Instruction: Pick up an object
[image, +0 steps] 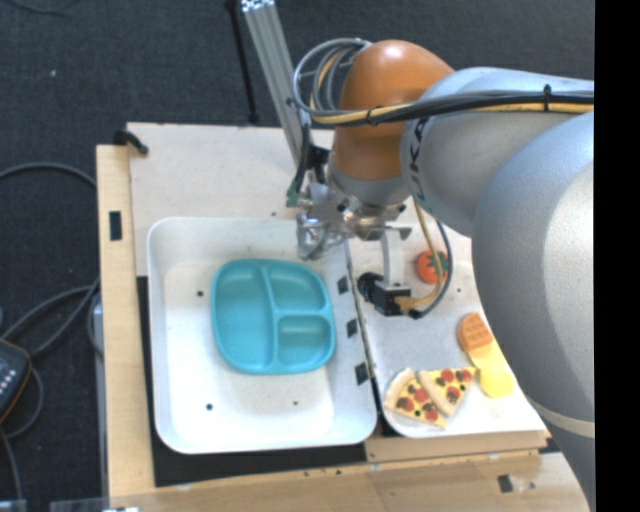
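Whether the gripper (316, 238) is open or closed, we cannot tell, because the big grey arm (520, 200) and its orange band (385, 105) hang right over it. We see the gripper low at the far right corner of the left bin (180, 420), close to the wall between the two bins. We see nothing held in it. Just beside it, a little nearer to us, lies a blue plate (272, 317) with three parts, flat in the middle of the left bin. In the right bin (452, 300) we see a small red ball-like toy (430, 266) near the arm. Nearer to us lie an orange toy (474, 330) and a yellow toy (494, 375), touching each other. Toy pizza slices (432, 393) lie at the near edge, just beside the yellow toy.
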